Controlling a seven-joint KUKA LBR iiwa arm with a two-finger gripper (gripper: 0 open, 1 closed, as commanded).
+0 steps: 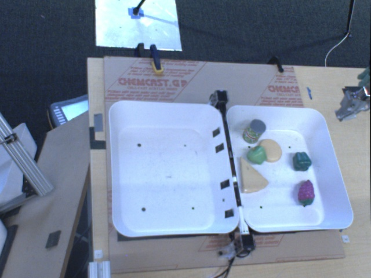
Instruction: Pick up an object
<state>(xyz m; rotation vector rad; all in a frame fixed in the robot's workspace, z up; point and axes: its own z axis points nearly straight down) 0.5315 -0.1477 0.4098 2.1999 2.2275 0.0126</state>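
The right bin [327,155] holds several small objects. A small can with a grey lid [254,131] stands near its back left. Beside it lie a green pepper-like piece [256,154] and a round tan piece [271,150], touching each other. A pale yellow wedge [251,177] lies against the bin's left wall. A dark green piece [301,161] and a magenta grape-like bunch [306,192] sit toward the right. My gripper [351,104] hangs at the far right edge of the view, outside the right bin and above the bench, apart from all the objects.
The left bin [124,155] sits beside the right one, joined by black clips along the middle divider [227,167]. Both rest on a cardboard sheet [191,77]. A shiny metal plate [138,16] lies behind the bench. A metal rail [23,161] crosses the left edge.
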